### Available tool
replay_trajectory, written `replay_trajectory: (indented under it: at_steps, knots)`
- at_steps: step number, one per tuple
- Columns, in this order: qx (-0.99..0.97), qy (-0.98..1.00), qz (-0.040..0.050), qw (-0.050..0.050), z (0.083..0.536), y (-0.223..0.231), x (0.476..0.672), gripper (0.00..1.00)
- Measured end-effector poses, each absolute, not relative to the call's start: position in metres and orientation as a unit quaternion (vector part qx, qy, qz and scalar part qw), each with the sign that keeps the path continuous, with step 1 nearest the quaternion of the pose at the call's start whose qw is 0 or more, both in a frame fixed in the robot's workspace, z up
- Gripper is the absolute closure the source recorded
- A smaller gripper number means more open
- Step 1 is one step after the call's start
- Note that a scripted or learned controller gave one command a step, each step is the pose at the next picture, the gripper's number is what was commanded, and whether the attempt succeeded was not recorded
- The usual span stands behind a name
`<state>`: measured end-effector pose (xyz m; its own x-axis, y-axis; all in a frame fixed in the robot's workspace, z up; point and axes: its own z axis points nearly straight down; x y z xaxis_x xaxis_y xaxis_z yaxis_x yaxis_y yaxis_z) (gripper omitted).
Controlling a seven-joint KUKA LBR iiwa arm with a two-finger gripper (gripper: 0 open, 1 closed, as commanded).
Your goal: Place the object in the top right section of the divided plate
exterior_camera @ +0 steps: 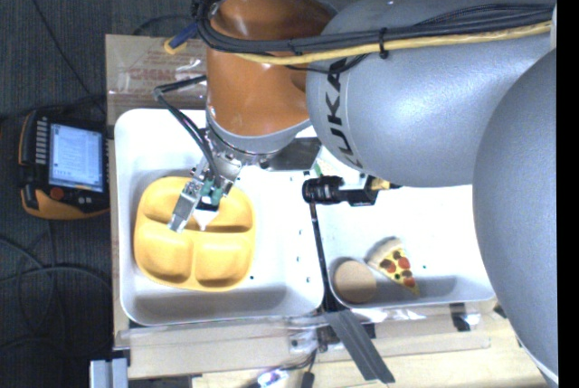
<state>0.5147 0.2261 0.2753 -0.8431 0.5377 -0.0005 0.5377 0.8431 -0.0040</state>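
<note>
The gripper (192,207) hangs low over the yellow divided plate (194,241) in the left bin (127,196), its fingers angled down toward the plate's far sections; whether anything sits between them is too small and blurred to make out, and I cannot tell how they stand. Above it, the orange-banded arm (262,79) hides the far part of both bins. Well off to the right, in the right bin (452,287), lie a toy pizza slice (396,265) and a brown round object (355,280) just beside it.
</note>
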Motion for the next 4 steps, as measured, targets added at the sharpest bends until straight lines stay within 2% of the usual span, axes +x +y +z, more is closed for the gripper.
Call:
replay_trajectory:
  at_steps: [1,2,3,4]
  knots:
    - [-0.280,-0.960,0.0022,0.000,0.275,0.226,0.515,0.00]
    - [-0.438,-0.899,0.0030,0.002,0.175,0.233,0.483,0.00]
    - [-0.427,-0.904,0.0021,0.000,0.327,0.200,0.485,0.00]
    - [-0.340,-0.940,0.0031,0.001,0.319,0.225,0.485,0.00]
